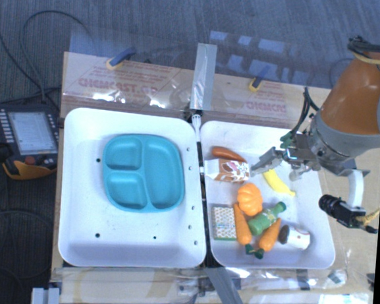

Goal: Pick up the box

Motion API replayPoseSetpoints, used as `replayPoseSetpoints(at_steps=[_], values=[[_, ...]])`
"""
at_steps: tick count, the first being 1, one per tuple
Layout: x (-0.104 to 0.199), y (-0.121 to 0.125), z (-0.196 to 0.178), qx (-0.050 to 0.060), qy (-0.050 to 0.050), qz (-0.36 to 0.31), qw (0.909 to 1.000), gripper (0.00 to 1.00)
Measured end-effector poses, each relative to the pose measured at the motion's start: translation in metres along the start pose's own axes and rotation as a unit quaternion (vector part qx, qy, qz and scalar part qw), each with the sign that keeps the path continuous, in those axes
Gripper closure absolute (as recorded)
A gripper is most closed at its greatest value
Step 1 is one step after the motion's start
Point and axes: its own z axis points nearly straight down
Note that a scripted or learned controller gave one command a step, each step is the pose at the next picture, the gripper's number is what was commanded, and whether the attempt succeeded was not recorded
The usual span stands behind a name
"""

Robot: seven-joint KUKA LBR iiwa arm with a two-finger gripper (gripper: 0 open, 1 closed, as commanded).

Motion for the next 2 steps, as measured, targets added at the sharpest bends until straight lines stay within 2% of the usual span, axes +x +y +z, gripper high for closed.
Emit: replayPoseSetpoints(at_steps=[1, 2], values=[[0.053, -0.044, -0.022, 0.0, 0.0, -0.118, 0.993, 0.0], [0.114, -0.055, -0.006, 0.0, 0.0, -0.127, 0.9919, 0.0]])
